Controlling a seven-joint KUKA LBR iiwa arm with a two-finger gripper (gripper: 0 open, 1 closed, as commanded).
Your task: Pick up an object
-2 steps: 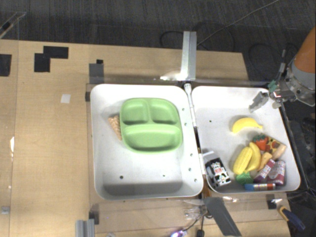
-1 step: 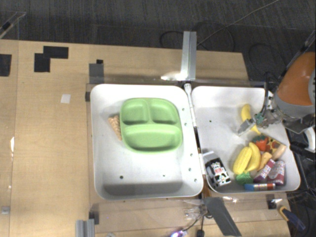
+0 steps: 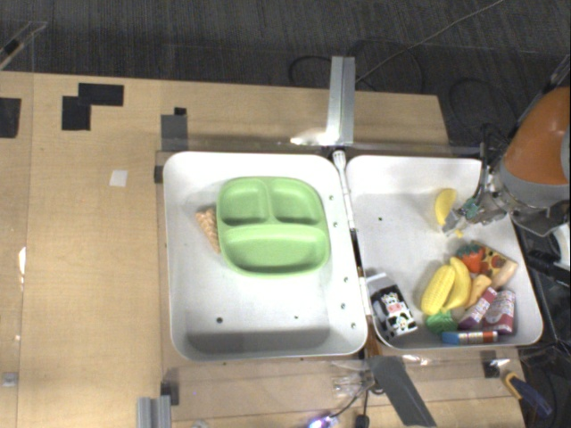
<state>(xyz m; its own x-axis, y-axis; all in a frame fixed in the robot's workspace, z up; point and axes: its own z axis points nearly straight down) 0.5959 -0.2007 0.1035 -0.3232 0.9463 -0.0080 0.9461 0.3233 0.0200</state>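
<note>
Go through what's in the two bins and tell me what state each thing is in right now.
Green tray: flat in left bin, compartments bare.
Waffle: tucked against tray's left edge.
Lone banana: lying loose in right bin, beside gripper.
Banana bunch: lying in the toy pile.
Cow carton: at right bin's near-left corner.
Marker: lying flat along near wall.

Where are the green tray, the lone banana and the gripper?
green tray (image 3: 270, 224): camera view, on its large lower compartment.
lone banana (image 3: 444, 207): camera view, on its yellow middle.
gripper (image 3: 467, 214): camera view, between its fingertips.
</note>
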